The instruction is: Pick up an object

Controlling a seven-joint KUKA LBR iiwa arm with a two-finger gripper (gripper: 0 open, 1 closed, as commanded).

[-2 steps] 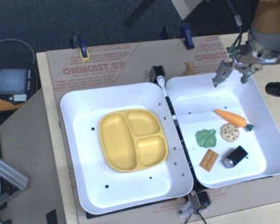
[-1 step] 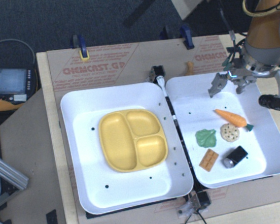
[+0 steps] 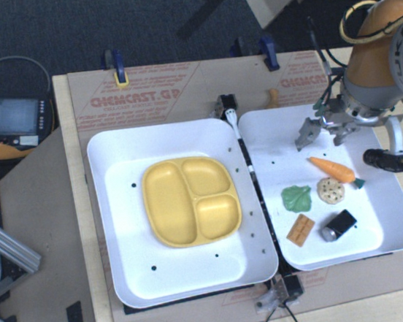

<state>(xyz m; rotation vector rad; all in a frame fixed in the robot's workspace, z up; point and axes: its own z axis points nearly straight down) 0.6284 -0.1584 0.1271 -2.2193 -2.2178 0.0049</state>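
Camera view is showing the gripper [image 3: 324, 131] hanging over the right bin [image 3: 271, 132] with its jaws spread wide and gripping nothing. Just below them a toy carrot [image 3: 331, 169] is lying slantwise, beside a cookie [image 3: 330, 190], a green leaf piece [image 3: 296, 198], a brown cracker [image 3: 300, 230] and a black block [image 3: 339, 224]. The arm [image 3: 376, 60] is reaching in from the right, wrist bent downward.

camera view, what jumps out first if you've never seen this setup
A yellow divided plate sits in the middle of the left bin. In the right bin lies a cluster of small things: a toy carrot, a green leaf, a cookie, a cracker and a dark block. The pincer hovers just above the carrot.
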